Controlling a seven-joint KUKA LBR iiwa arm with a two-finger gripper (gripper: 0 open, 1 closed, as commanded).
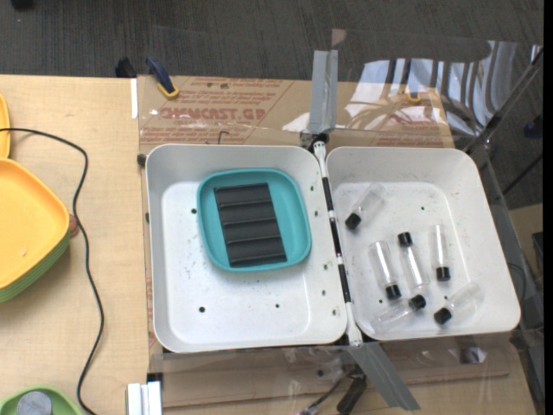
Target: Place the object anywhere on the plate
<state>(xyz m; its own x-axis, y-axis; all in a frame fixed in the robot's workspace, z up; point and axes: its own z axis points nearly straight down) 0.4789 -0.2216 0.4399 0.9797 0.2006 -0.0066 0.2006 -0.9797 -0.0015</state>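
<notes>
Vials (406, 271): several clear tubes with black caps, lying loose in the right bin (484, 232), mostly in its middle and near half, long axes roughly up-and-down the view; any one could be the object.
Plate (255, 219): teal, square with rounded corners, in the left bin (173, 258), carrying a dark ribbed insert (250, 225); it lies to the vials' left, across the divider between the bins.
Jaws: cannot tell their state.
Step, as judged: nothing picked yet.
Bench (95, 232): wooden, yellow dishes (26, 232) at far left.

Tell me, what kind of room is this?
Probably a lab or test workshop: two shallow white plastic bins on a wooden bench, clear plastic vials with black caps, a teal square plate, office carpet behind.
</notes>
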